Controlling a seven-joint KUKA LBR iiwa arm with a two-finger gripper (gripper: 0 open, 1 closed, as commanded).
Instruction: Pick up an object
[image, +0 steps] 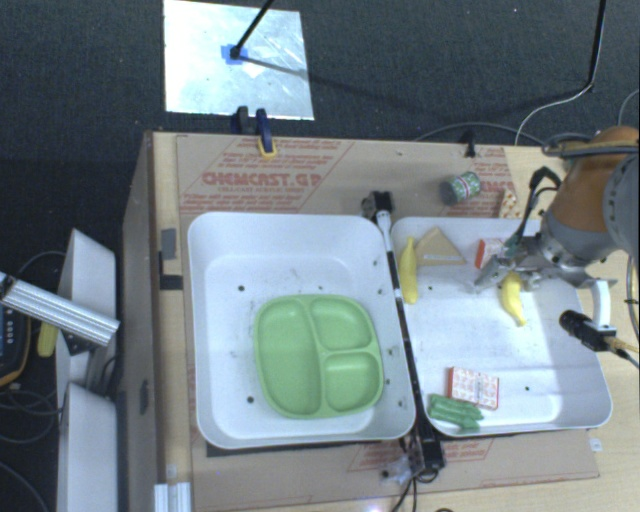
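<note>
My gripper (506, 277) hangs over the back right of the right bin (560, 400), below the arm's orange band. A small yellow banana-shaped piece (514, 302) lies directly under its tip, touching or nearly touching it; whether it is gripped is unclear. In the same bin lie a longer yellow banana (408, 270) along the left wall, a tan wedge (438, 247) at the back, a small red and white box (490, 250) just left of the gripper, a red patterned card (472, 385) and a green pod-like thing (455, 411) at the front.
The left bin (230, 260) holds a green divided plate (320, 356). A small tin can (462, 187) lies on the cardboard behind the right bin. A black part of the arm (585, 330) juts over the right bin's right side.
</note>
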